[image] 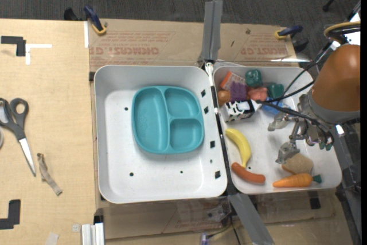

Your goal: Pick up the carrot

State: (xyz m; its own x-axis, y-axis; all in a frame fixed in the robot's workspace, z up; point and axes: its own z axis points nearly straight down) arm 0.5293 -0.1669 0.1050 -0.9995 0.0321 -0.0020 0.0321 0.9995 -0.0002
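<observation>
Carrot (292,181) lying flat at the near edge of the right bin (261,140), green end toward the right wall. Just behind it, touching or nearly so, a tan lump (298,165). Left of the carrot, a red sausage (248,174), angled, apart from it. Behind the sausage, a banana (241,145) curving along the bin's left side.

Tool (288,150) hanging just above the tan lump, a little behind the carrot, nothing seen between the fingers; open or closed, cannot tell from the tangle of metal and cable. Arm (338,80) with its orange band over the bin's right side.

Farther back, a black-and-white toy (239,110) near the dividing wall. Behind that, a cluster in the far corner: purple block (237,90), orange piece (225,78), red piece (257,93), teal pieces (253,76).

Left bin (109,140) holding a teal plate (168,119) with three compartments, set toward the back.

On the desk (46,94) at far left, scissors (17,126) and a small scrap (49,175) nearer the front. Cardboard (143,46) behind the bins, clamped at both ends.
</observation>
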